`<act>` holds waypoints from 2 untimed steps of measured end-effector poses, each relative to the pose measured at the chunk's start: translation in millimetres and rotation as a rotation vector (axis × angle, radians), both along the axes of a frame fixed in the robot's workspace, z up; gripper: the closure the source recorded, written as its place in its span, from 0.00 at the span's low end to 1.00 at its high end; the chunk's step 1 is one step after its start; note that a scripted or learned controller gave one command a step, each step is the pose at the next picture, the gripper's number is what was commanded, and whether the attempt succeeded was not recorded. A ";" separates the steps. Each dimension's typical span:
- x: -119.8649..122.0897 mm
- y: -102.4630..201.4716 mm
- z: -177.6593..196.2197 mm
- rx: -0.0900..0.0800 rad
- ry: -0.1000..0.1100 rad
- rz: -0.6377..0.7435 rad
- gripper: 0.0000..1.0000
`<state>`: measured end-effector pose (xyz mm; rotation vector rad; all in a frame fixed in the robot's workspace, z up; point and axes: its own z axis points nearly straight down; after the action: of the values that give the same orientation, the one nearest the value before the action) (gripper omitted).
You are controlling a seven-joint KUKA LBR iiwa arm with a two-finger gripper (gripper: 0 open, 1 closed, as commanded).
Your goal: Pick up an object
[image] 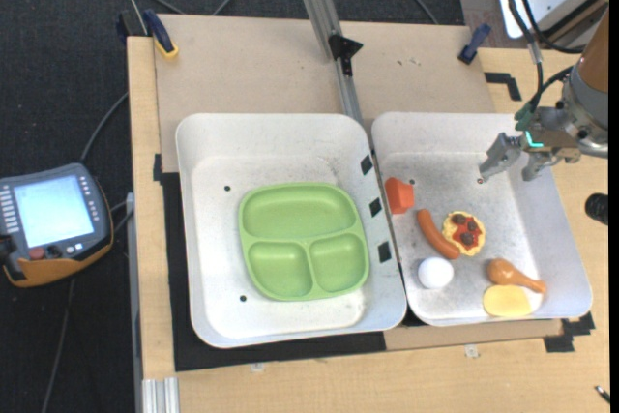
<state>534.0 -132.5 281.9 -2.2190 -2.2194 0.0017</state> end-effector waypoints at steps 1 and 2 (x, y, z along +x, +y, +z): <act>0.4 0.0 0.7 0.000 -0.002 0.000 0.00; -2.7 1.6 -41.2 0.000 0.002 0.000 0.00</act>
<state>531.3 -130.9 240.7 -2.2182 -2.2181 0.0030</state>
